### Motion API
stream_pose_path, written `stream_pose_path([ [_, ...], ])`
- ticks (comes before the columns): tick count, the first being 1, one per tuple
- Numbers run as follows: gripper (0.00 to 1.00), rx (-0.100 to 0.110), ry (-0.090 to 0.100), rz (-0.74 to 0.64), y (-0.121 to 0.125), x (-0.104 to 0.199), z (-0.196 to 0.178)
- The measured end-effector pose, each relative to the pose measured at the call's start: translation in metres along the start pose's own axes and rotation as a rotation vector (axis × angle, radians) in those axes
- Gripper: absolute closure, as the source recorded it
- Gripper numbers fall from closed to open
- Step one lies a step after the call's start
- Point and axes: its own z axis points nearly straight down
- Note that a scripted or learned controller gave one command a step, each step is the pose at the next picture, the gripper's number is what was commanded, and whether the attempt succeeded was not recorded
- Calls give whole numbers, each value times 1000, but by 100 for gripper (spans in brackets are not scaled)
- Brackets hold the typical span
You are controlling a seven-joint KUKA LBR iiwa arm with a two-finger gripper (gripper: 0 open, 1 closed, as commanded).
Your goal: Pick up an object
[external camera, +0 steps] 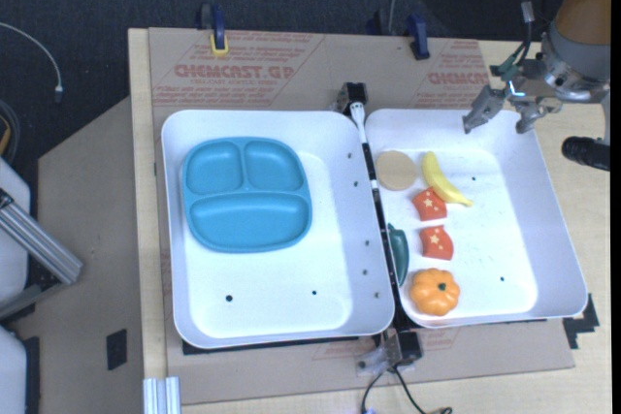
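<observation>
The banana (442, 180) lies near the middle of the right bin (529, 252), with a tan disc (395, 170) just beside it toward the divider and two red pieces (433, 223) and a pumpkin (434, 292) below it. The gripper (505, 111), fingers spread and empty, hangs over the rim beyond the banana. I would drop straight down across its middle; open floor lies on the banana's far side from the disc.

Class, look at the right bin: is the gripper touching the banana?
Apart. The camera view shows the gripper over the bin's far edge, fingers spread, with bare white bin floor between it and the banana.
</observation>
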Motion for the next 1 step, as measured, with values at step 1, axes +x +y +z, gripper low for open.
stream_pose_path([
  [1,0,1,0,0,9,6,53],
])
